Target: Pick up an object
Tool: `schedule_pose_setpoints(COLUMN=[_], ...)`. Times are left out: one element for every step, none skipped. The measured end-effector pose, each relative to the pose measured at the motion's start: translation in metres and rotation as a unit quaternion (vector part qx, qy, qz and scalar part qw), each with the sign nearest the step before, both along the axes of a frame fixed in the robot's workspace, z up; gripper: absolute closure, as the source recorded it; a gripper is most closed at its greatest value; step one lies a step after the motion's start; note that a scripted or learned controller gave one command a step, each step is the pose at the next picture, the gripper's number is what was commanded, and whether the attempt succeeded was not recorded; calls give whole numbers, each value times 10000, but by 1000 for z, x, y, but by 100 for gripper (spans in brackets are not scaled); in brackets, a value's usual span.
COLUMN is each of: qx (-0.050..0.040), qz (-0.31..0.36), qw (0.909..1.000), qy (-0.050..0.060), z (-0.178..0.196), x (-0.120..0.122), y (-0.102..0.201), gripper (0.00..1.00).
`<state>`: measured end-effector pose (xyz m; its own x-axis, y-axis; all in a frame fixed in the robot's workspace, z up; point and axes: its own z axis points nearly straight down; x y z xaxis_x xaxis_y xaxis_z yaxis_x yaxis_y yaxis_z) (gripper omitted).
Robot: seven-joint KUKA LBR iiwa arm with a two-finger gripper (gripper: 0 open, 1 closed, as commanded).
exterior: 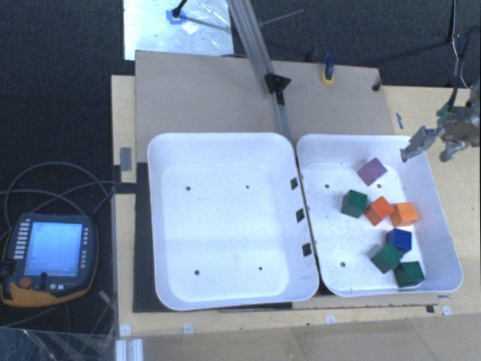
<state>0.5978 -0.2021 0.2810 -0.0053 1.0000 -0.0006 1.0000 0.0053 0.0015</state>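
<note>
The pale wooden bench [225, 92] bears two white bins: left bin [225, 220], right bin [331, 171], seemingly touching.

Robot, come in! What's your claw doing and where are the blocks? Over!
End effector open, holding nothing, over right bin's far right rim. Seven blocks in that bin; purple block nearest. Nothing in the way.

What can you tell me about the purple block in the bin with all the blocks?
The purple block is a small, pale purple cube with a matte look, maybe painted wood or foam. It lies turned at an angle on the floor of the right bin, near the back wall. It is the rearmost block and sits apart from the rest; nothing touches it. The nearest neighbours are a green block and an orange block in front of it.
</note>
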Motion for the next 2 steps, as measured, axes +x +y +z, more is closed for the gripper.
schedule_pose_setpoints(qx=[-2,2], qz=[1,-18], qw=[10000,10000], qy=[1,19], z=[0,-44], x=[0,-5], y=[0,-5], gripper=[0,0])
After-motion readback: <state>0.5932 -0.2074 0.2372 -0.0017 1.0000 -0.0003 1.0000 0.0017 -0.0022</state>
